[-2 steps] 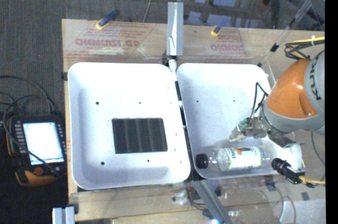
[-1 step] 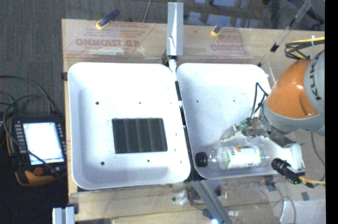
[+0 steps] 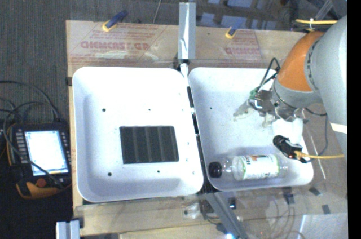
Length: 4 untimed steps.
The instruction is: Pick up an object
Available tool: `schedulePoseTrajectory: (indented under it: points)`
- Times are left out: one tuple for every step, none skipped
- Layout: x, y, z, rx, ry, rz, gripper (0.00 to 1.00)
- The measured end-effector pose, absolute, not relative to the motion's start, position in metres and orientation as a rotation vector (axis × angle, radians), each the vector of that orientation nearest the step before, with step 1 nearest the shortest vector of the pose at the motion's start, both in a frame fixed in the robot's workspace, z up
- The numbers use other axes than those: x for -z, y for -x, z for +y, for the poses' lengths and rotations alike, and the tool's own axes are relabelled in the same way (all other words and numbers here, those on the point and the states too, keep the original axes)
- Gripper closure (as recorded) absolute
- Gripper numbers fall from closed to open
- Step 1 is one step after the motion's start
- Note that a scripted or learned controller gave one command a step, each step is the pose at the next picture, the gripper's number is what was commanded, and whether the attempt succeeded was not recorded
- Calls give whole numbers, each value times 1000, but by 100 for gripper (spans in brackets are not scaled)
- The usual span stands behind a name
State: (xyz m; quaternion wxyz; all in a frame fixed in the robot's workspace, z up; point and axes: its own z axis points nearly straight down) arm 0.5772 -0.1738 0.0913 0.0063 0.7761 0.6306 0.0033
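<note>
A clear plastic bottle (image 3: 255, 167) with a green-and-white label and a black cap (image 3: 214, 169) lies on its side along the front wall of the right bin (image 3: 217, 102). A dark ribbed rectangular block (image 3: 148, 144) lies flat in the middle of the left bin (image 3: 90, 119). My gripper (image 3: 254, 117) hangs over the right bin's middle, above and behind the bottle and apart from it. It is open, with its two pale fingers (image 3: 241, 114) spread and nothing between them.
The grey arm with its orange band (image 3: 294, 70) covers the right bin's far right side. A yellow cable (image 3: 321, 157) runs off to the right near the bottle's base. A handheld pendant (image 3: 39, 154) lies left of the bench.
</note>
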Motion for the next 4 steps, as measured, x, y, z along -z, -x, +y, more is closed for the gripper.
schedulePoseTrajectory:
  points:
    - [-172, -546, -211, 6, -2263, 2176, 0]
    - [-181, -546, -211, 9, -2260, 2178, 100]
    - [-215, -579, -183, 7, -2686, 1627, 100]
    - [-215, -579, -183, 8, -2687, 1626, 0]
